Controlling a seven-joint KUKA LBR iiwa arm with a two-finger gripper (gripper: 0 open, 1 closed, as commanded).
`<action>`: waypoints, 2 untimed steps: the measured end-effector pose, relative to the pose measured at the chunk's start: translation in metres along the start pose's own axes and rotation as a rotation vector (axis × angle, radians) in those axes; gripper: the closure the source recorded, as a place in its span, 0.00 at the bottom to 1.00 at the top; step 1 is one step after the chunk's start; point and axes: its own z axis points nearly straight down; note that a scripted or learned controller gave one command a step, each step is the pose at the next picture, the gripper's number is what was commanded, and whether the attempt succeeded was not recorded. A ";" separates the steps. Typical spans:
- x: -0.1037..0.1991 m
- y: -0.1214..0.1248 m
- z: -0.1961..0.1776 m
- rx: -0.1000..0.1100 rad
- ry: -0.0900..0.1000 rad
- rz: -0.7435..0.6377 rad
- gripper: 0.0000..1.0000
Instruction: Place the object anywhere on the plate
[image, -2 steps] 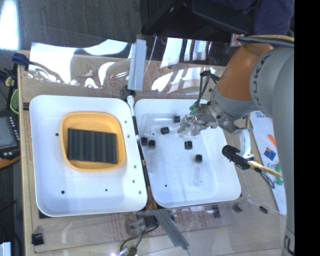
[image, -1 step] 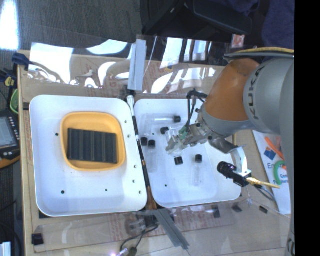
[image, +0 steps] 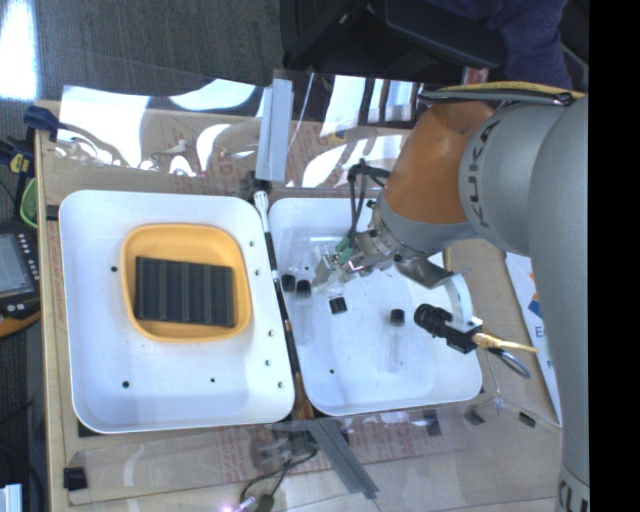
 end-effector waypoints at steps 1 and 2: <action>0.043 0.035 0.011 0.000 0.000 -0.064 1.00; 0.068 0.062 0.010 -0.002 0.000 -0.149 1.00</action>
